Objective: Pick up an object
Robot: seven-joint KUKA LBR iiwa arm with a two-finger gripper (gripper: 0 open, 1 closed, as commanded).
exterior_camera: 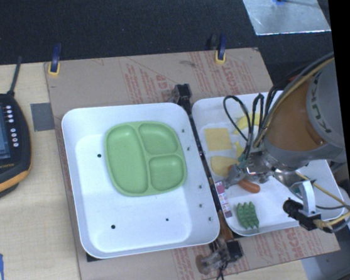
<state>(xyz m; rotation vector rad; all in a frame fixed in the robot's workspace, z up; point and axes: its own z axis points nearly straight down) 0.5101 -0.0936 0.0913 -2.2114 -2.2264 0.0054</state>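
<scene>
The gripper (239, 174) hangs low in the right bin (273, 219), just above the orange carrot (250, 186). The carrot's long axis runs left-right, slightly slanted. Whether the claw is apart or together, I cannot tell.

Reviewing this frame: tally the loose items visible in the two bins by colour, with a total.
Green: 2, the divided plate in the left bin and the ridged block in the right bin
Yellow: 3, the two flat squares and a piece partly behind the cables
Orange: 1, the small stick by the gripper
Total: 6; the arm may hide more.
</scene>
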